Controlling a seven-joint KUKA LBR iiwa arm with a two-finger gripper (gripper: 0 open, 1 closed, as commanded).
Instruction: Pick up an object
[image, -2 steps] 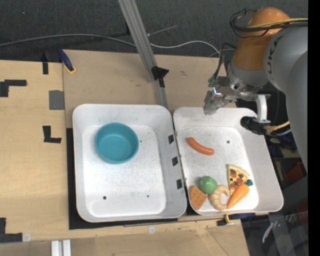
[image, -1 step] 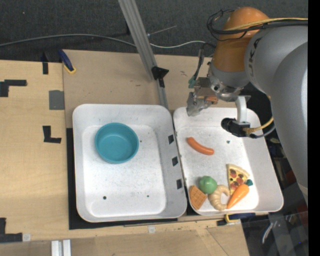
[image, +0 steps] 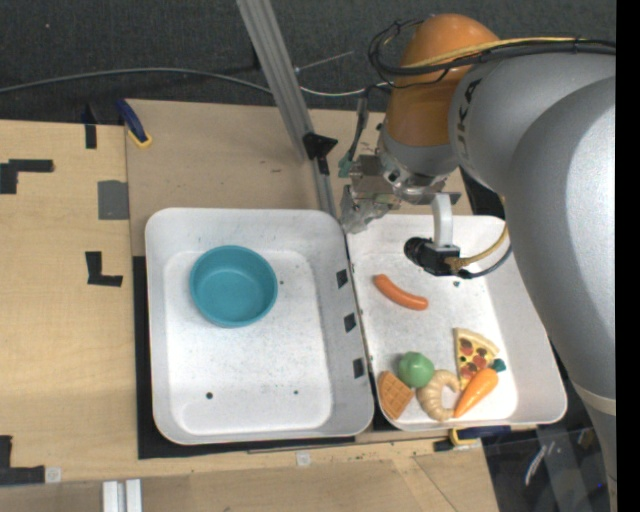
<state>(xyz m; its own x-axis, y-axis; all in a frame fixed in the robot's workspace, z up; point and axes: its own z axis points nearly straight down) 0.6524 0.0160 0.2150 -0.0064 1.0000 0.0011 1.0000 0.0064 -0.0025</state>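
The gripper (image: 362, 212) hangs above the right bin's (image: 535, 395) far-left corner, likely mid-approach. Toy food sits clustered at its near edge. Its grip state I cannot tell.

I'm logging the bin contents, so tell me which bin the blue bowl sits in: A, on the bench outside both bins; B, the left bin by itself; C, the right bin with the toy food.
B: the blue bowl sits alone in the left bin.
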